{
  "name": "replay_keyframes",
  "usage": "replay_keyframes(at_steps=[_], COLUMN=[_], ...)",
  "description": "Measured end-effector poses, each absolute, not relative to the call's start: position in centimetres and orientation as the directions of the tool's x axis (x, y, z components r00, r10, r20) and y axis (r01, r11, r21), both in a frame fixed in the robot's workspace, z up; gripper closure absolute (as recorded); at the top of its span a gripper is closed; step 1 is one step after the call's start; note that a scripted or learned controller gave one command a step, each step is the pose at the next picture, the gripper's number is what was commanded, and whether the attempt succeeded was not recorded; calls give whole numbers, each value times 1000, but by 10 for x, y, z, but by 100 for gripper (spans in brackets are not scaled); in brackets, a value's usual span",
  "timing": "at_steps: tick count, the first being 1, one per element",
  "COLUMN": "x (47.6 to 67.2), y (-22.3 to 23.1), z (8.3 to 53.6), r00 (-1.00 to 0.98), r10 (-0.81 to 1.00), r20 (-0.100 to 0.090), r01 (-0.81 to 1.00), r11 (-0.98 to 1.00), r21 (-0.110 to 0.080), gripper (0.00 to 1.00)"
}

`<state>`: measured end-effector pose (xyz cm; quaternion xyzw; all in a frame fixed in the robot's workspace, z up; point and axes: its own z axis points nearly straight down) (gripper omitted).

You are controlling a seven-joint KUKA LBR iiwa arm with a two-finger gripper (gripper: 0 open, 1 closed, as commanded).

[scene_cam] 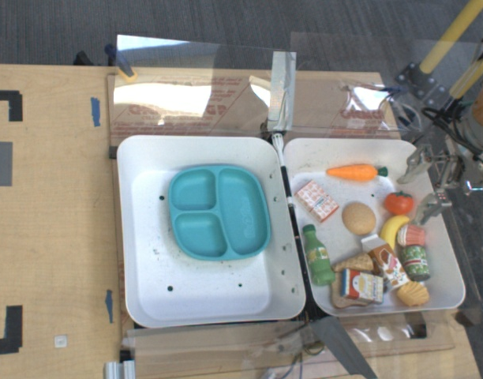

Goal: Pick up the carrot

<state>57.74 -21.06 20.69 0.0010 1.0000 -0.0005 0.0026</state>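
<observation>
The carrot (352, 173) is orange with a green top and lies flat near the back of the right bin (451, 302), its tip pointing left. Nothing rests on it. My gripper (428, 182) is a grey metal shape at the right bin's right rim. It hangs to the right of the carrot, apart from it, just above the tomato (398, 204).
The right bin also holds a red-and-white box (317, 200), a tan roll (358, 219), a banana (393, 231), a green bottle (316, 255), a can (414, 260), a carton (360, 287) and a pastry (413, 294). A teal divided plate (220, 212) lies in the left bin (139, 290).
</observation>
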Motion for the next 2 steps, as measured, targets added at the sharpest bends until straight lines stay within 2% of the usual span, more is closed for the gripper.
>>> replay_keyframes(at_steps=[1, 2], x=[638, 650], y=[-201, -173], z=[97, 88], r00=[-989, -1000], r10=[-145, 8], r20=[-6, 20], r01=[-145, 8], r11=[989, 1000], r21=[-2, -8], gripper=[0, 0])
